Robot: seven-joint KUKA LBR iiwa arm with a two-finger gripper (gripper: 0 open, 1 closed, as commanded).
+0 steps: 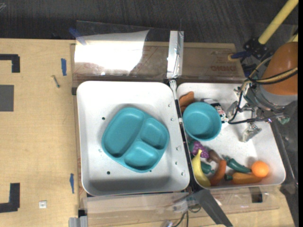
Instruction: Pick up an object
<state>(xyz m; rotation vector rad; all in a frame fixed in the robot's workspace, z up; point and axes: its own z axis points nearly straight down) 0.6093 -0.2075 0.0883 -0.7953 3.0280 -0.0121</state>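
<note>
The right bin [277, 148] holds a teal bowl [202, 121] at its left side. Along its near wall lie toy foods: a yellow banana [198, 170], purple grapes [197, 149], a green piece [234, 163], a carrot [241, 178] and an orange ball [260, 169]. An orange sausage-shaped piece [186, 98] lies at the far left corner. My gripper [249, 132] hangs over the bin's right half, right of the bowl and above the orange ball. Nothing shows in its grasp. Cables and the wrist hide part of it.
The left bin [85, 126] holds a teal divided plate [136, 137]. A metal divider strip [175, 60] and a clear sheet [111, 56] stand behind the bins. A yellow pole [279, 15] slants at upper right. Bare wooden bench [33, 141] lies left.
</note>
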